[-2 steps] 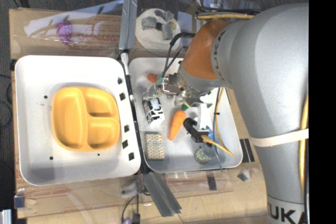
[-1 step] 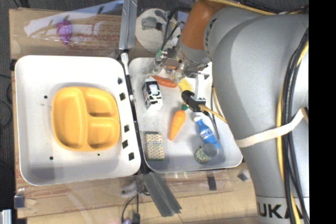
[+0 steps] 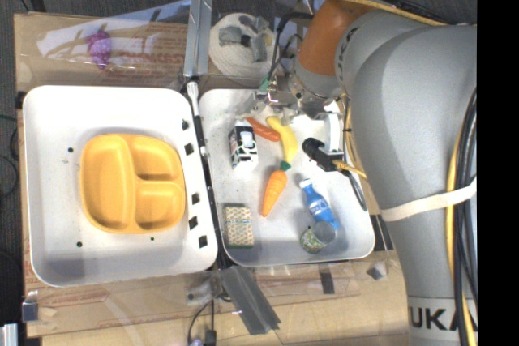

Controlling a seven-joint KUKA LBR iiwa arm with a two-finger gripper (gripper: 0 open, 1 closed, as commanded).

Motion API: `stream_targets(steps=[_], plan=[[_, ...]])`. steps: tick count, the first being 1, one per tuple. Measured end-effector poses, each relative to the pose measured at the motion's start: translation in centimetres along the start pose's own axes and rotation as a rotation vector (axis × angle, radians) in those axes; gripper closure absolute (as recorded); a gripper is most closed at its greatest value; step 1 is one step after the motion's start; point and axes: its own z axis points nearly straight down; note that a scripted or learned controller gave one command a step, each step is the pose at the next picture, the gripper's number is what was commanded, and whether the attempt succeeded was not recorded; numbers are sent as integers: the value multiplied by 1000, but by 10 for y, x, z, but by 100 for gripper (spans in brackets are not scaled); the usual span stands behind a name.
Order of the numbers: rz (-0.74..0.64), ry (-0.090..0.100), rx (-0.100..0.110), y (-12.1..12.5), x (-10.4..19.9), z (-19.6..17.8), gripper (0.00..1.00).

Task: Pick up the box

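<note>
The grey arm [image 3: 405, 93] reaches in over the right bin [image 3: 357, 243]; the left bin [image 3: 49, 255] holds a yellow tray [image 3: 134, 181]; the carrot [image 3: 274, 189], banana [image 3: 286, 138] and blue bottle [image 3: 319, 207] lie untouched; the box [image 3: 238, 224] rests flat near the right bin's front left corner, not yet lifted; the gripper [image 3: 280, 97] sits at the far edge, well apart from it, grip state impossible to tell; the whole pick seems left to do.
</note>
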Motion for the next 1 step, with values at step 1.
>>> stream_targets(steps=[1], plan=[[-1, 0, 0, 0, 0, 0, 0]])
